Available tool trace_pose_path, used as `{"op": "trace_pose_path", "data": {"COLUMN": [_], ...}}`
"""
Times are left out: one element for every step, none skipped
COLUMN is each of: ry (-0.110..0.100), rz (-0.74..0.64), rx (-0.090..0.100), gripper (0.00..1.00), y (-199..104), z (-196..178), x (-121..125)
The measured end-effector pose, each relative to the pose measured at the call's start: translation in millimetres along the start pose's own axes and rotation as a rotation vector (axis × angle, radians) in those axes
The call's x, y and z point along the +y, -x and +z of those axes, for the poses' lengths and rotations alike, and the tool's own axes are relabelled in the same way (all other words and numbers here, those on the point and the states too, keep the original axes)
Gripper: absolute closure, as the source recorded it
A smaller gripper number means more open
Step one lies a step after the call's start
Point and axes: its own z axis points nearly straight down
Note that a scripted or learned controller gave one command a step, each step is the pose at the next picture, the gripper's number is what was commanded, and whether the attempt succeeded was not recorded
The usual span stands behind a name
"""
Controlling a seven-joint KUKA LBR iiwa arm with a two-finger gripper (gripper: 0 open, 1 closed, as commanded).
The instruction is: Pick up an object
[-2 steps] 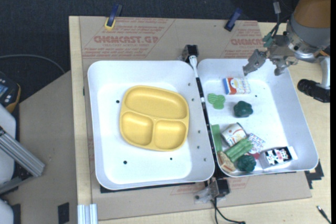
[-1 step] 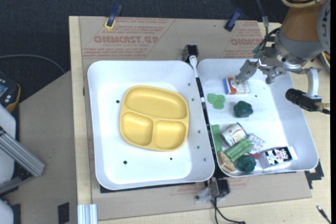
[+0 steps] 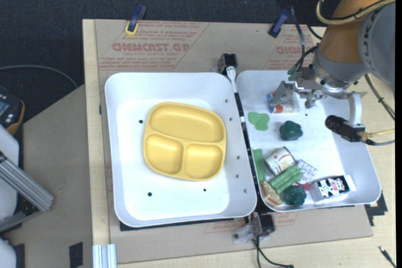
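My gripper (image 3: 286, 99) hangs over the far left part of the right bin (image 3: 367, 163), below the arm's orange band. A small blue and red item (image 3: 274, 101) shows at its left side; I cannot tell whether it is gripped. Just in front of the gripper lie a pale green piece (image 3: 257, 120) and a dark green lump (image 3: 290, 130). Nearer the bin's front are a small printed packet (image 3: 279, 160), green stalk-like pieces (image 3: 286, 179), another dark green lump (image 3: 294, 196), a black and white card (image 3: 331, 186) and a small patterned packet (image 3: 306, 167).
The left bin (image 3: 119, 154) holds a yellow divided plate (image 3: 183, 140). A black cylinder (image 3: 342, 127) with a cable juts from the arm over the right bin's right side. Clamps (image 3: 133, 21) (image 3: 281, 22) sit on the cardboard board at the back.
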Motion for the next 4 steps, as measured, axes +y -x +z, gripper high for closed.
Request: {"op": "trace_pose_path", "data": {"ry": [0.002, 0.007, 0.009, 0.011], "rz": [0.001, 0.002, 0.001, 0.001], "rx": [0.0, -0.003, -0.002, -0.003], "gripper": [0.0, 1.0, 1.0, 1.0], "y": [-1, 0, -4, -5], "z": [51, 37, -16, -60], "x": [1, 2, -7, -9]}}
